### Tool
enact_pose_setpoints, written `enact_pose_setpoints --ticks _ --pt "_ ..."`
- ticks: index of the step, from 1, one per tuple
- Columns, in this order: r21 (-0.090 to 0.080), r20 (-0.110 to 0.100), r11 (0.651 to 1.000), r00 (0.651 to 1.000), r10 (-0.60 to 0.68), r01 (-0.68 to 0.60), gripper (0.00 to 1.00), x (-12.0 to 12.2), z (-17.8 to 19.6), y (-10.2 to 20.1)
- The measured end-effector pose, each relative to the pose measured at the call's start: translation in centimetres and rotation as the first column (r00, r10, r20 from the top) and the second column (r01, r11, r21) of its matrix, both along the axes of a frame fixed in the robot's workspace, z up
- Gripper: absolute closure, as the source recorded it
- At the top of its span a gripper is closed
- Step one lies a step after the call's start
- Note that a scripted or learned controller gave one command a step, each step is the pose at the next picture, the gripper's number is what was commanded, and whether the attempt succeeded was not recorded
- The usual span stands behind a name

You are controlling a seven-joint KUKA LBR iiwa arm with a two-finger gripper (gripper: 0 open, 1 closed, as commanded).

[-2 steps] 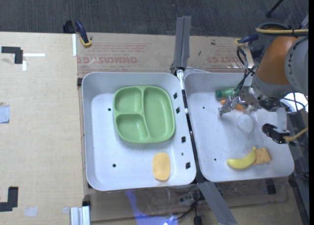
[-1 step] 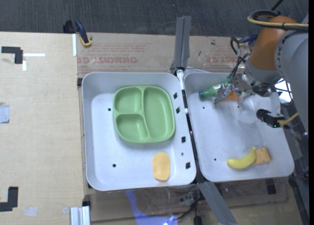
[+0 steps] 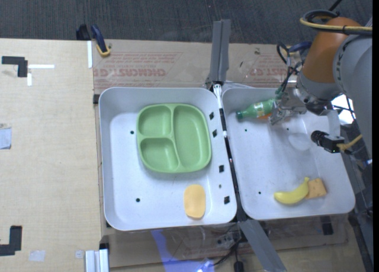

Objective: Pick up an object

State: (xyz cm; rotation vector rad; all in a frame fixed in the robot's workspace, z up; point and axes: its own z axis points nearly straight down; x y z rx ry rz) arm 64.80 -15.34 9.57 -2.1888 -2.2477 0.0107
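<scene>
Banana, nearest candidate, lies untouched at the right bin's near edge, touching a tan bread-like piece. An orange oval item sits in the left bin, just in front of a green divided plate. Farther back, a green bottle lies on its side in the right bin's far corner, with the gripper at its cap end. Gripper state: cannot tell. No pickup confirmed; grasp and lift seemingly remain.

Arm: grey casing, rounded orange band just above wrist. Yellow and black cables loop over band (blue wire beside). Gripper: small, metallic grey.
</scene>
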Motion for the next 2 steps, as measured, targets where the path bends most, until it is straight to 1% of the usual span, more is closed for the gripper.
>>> enact_pose_setpoints --ticks 1,2 --pt "0.000 0.000 1.000 1.000 0.000 0.000 0.00 0.00 0.00 0.01" --pt "-0.001 -0.003 1.000 1.000 0.002 -0.002 1.00 0.00 0.69 -0.03"
